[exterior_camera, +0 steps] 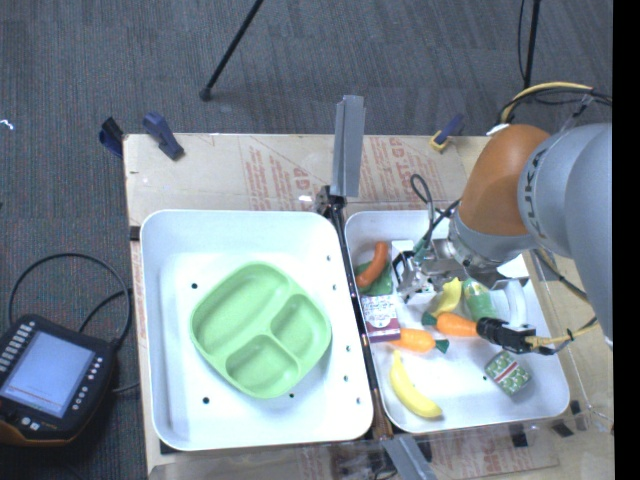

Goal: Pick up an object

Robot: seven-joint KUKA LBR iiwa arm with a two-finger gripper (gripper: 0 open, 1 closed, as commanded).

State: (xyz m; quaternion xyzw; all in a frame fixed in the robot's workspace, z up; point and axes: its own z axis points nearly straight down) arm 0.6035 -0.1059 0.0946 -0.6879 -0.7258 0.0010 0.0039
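We see the gripper [418,273] low in the right bin [545,393], toward its ten o'clock corner; we cannot tell how it is set. Just beside it lie a sausage [373,264], two carrots [418,341], a banana [413,388] and a small carton [379,314]. A green plate [260,329] sits in the left bin [165,268].

The hand [420,276] hangs low over toy food in the right bin [545,400], beside a green plate [260,330].
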